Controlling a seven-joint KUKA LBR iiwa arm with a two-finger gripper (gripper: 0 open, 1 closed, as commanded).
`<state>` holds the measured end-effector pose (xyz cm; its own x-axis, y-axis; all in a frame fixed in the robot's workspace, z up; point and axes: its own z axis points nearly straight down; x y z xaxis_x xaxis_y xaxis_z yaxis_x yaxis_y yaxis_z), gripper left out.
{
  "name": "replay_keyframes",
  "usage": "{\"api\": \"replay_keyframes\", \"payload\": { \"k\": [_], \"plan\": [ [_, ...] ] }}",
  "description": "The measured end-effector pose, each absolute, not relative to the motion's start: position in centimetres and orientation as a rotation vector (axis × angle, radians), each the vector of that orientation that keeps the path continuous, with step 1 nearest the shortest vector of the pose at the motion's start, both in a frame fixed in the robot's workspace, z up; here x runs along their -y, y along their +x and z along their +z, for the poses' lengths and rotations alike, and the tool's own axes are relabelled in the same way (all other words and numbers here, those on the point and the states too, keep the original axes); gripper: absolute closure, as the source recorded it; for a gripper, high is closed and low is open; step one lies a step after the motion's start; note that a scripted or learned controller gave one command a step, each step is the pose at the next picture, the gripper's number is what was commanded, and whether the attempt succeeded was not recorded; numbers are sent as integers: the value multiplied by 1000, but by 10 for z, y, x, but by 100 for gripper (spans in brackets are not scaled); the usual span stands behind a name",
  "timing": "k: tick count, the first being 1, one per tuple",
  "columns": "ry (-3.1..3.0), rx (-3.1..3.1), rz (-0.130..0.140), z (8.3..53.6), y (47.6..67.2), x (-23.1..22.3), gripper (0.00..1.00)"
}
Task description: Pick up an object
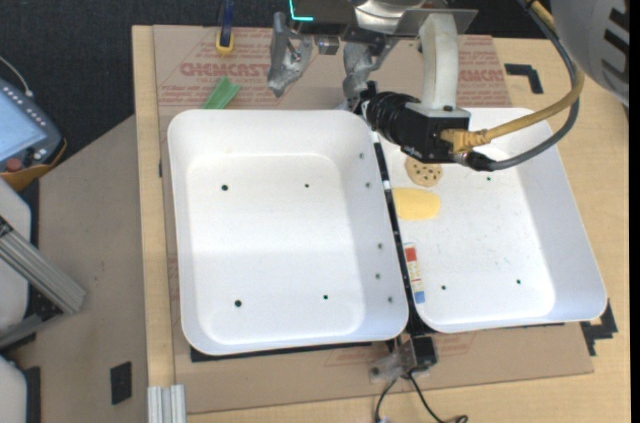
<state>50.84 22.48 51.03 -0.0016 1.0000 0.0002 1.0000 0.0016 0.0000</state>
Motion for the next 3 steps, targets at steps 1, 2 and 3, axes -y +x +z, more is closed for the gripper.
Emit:
{"api": "replay_keyframes", "payload": {
  "k": [1,2,3],
  "plan": [
    [-2239,2213,-8,537,523,-122,0],
    [-2232,2212,2,536,517,-52,0],
    [-2212,2230,-3,533,592,-149,0]
  ]
}}
